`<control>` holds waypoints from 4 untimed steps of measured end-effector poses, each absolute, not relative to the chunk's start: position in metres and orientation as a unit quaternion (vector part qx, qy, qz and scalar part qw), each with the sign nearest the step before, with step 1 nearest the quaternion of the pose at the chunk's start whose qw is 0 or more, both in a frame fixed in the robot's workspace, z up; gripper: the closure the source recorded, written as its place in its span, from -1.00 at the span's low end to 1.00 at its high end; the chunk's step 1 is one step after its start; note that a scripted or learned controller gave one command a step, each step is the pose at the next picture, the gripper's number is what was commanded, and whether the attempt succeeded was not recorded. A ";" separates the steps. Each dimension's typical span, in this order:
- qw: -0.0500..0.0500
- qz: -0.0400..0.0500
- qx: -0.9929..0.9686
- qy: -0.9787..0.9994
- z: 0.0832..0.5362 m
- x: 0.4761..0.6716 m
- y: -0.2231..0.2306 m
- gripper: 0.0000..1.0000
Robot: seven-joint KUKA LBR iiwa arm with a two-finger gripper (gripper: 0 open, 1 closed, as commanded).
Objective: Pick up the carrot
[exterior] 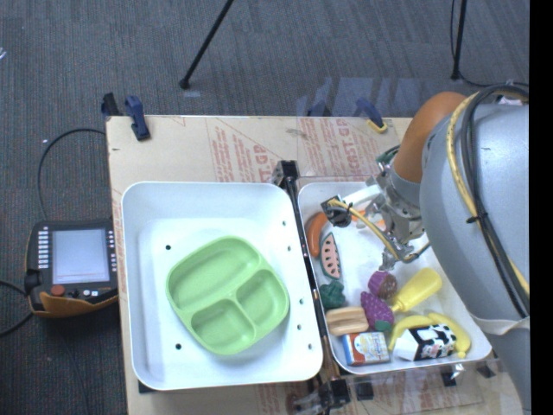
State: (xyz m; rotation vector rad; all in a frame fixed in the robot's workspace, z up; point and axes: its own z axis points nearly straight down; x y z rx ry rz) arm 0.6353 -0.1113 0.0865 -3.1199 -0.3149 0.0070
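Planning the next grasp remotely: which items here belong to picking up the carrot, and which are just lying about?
Belongs to the job:
- carrot, at the right bin's left wall
- gripper, over that bin

Just lying about:
- watermelon slice
- grapes
- yellow bottle
- hot dog
- banana
- milk carton
- green divided plate, left bin

A robotics lab: left of the gripper (403,251), a plywood bench (225,150) is held by blue clamps (136,116) over grey carpet (78,50). Farther left, a teach pendant (73,264) lies cabled on the floor, and tripod legs (212,37) stand beyond the bench. Toy foods (380,314) fill the bin just below the gripper.
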 end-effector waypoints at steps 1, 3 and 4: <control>0.003 0.002 -0.994 -0.114 0.087 0.619 -0.084 -1.00; 0.003 0.002 -0.991 -0.132 0.087 0.618 -0.129 -1.00; 0.003 0.005 -0.995 -0.103 0.086 0.534 -0.158 -1.00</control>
